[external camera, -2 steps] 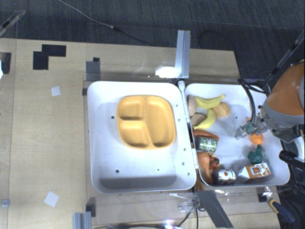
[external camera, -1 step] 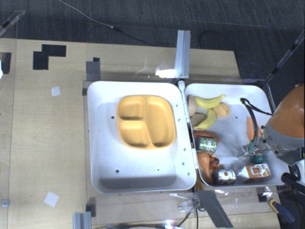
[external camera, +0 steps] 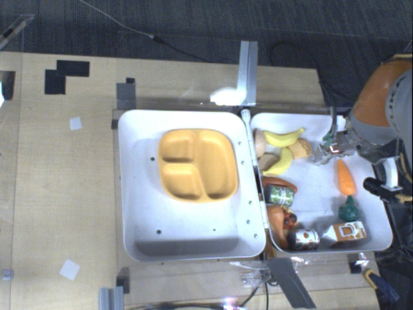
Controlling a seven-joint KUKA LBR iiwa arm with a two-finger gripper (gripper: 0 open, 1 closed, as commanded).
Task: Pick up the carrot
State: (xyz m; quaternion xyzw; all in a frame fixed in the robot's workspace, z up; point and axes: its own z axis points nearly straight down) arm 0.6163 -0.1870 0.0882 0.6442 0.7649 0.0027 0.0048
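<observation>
Carrot (external camera: 346, 178) lies in your right bin (external camera: 381, 234), near its right wall, above a small green thing (external camera: 349, 208) and a juice box (external camera: 350, 232). Your gripper (external camera: 329, 148) hangs just up and left of the carrot, close to it, beside the bananas (external camera: 282, 148). You cannot tell if the jaws are open, and nothing shows between them. Left bin (external camera: 139, 173) holds a yellow tray (external camera: 195, 165) on the surface (external camera: 58, 199).

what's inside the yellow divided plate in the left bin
The yellow plate sits in the left bin, and its three compartments show bare plastic with no food. The plate covers the bin floor beneath it, so that patch cannot be seen.
</observation>
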